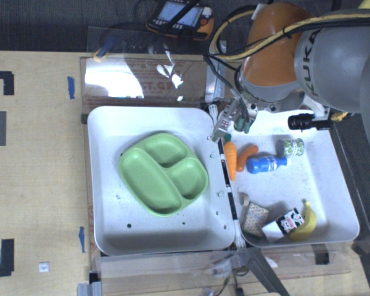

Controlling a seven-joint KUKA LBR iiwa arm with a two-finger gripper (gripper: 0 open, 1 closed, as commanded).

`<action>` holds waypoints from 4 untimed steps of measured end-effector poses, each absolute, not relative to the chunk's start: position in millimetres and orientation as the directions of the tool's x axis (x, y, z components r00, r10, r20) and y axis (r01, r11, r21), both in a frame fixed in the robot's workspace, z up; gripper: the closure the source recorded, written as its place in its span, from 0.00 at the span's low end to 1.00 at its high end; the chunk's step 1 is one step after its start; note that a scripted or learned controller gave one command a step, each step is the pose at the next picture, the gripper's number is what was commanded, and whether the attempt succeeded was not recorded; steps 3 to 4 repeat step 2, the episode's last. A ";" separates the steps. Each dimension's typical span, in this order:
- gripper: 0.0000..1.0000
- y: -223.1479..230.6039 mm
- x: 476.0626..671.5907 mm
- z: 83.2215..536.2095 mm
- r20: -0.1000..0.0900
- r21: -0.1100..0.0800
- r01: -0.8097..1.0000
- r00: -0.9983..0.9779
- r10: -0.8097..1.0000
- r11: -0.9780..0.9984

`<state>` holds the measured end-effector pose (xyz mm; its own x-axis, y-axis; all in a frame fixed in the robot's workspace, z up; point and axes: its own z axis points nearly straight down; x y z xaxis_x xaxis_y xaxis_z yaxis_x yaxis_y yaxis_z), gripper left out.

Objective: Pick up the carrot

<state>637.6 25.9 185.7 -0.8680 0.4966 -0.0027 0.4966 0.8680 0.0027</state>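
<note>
Front of right bin: a yellow banana (306, 221), a small black and white box (288, 222) and a speckled tan packet (254, 217) lie close together.
Left bin: a green plastic plate with three sections (164, 172) sits in the middle.
Carrot: the long orange carrot (231, 159) lies by the right bin's left wall, beside a blue plastic bottle (265, 164).
Jaws: the grey two-finger gripper (233, 124) hangs just above the carrot's far end; open or closed, cannot tell.

The carrot (231, 159) is a small orange one, lying flat and pointing pretty much up-down in the frame, just right of center. It sits along the left wall of the right bin (333, 165), fully visible, not lifted.
</note>
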 end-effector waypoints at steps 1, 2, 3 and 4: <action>1.00 78.8 660.1 247.3 -0.007 0.004 0.338 -0.941 0.338 0.941; 1.00 54.6 660.3 222.6 -0.003 0.002 0.370 -0.929 0.370 0.929; 1.00 54.6 660.3 222.6 -0.003 0.002 0.370 -0.929 0.370 0.929; 1.00 54.6 660.3 222.6 -0.003 0.002 0.370 -0.929 0.370 0.929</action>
